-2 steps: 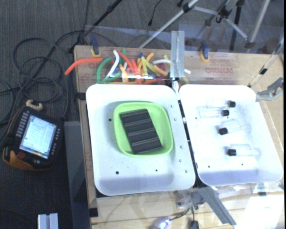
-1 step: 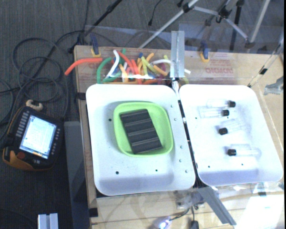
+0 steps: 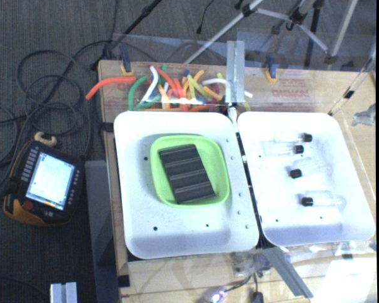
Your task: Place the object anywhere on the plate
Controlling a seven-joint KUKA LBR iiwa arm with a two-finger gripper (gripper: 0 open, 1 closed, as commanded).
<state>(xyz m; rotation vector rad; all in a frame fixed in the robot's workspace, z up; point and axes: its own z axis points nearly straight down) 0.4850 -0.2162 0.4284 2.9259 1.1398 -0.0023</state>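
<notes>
A green, rounded-square plate (image 3: pixel 222 169) lies in the middle of the left white bin (image 3: pixel 177 232). On the plate rests a dark grey ribbed block (image 3: pixel 187 173), lying flat and turned slightly off the plate's axis, covering most of its centre. In the right white bin (image 3: pixel 316 226) lie several clear vials with black caps (image 3: pixel 306 201), scattered on their sides across the bin's upper and middle parts.
A tangle of coloured tubes (image 3: pixel 170 88) lies on the bench behind the left bin. A metal post (image 3: pixel 235 74) rises at the back between the bins. A teach pendant (image 3: pixel 45 185) sits on the floor to the left.
</notes>
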